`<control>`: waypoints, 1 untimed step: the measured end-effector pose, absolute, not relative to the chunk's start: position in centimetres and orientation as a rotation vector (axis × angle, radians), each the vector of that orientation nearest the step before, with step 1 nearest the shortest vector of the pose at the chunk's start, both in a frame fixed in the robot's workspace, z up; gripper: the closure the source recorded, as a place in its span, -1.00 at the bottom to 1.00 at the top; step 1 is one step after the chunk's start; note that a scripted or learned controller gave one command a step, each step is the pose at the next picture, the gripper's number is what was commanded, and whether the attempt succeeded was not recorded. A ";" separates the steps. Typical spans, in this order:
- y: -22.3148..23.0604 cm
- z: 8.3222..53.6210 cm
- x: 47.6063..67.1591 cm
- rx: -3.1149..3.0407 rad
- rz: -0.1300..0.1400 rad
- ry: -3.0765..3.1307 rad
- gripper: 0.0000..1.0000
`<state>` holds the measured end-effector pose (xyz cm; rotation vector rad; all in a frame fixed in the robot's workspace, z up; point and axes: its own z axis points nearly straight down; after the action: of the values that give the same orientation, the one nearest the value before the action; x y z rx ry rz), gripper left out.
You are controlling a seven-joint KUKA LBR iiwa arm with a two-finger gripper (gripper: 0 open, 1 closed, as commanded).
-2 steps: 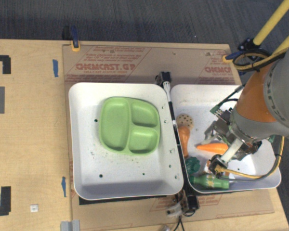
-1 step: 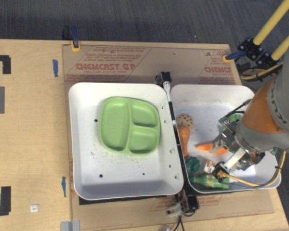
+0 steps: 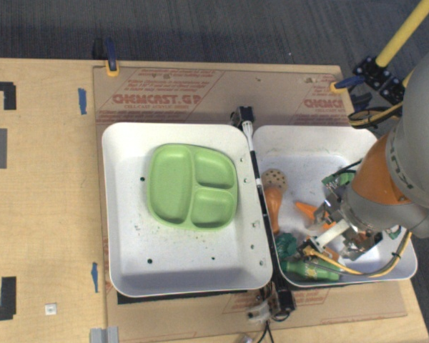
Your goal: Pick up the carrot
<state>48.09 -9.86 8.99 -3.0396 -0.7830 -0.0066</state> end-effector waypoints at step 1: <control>-9.8 10.1 48.5 -3.044 -0.023 -0.787 1.00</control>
<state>48.50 -9.78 10.10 -3.0437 -0.7874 -0.0226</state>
